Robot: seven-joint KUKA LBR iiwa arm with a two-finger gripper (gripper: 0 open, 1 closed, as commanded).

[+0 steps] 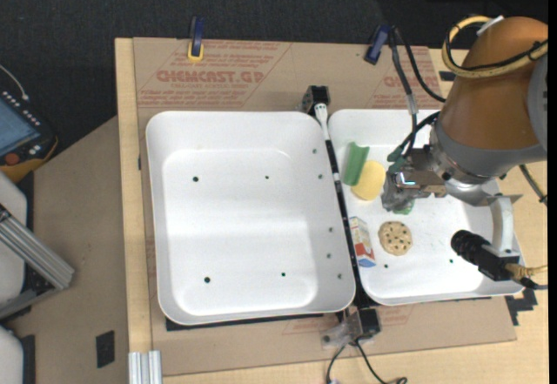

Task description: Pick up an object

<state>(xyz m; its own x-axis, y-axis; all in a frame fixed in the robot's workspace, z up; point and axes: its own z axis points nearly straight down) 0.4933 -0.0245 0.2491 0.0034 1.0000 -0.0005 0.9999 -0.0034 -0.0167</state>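
Over the right bin (435, 282), the grey arm (492, 104) sets its gripper (402, 196) just beside a yellow object (368, 181); whether the claw is apart or together cannot be told. Nearby lie a green object (355, 162), a small carton (361, 243), possibly milk, and a cookie (396, 238).

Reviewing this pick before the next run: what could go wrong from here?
1. The gripper hangs right beside the yellow object, which touches the green object; it may nudge both instead of picking one.
2. The cookie lies just below; a slightly off descent could land between items.
3. The small carton hugs the bin wall, an awkward grasp.
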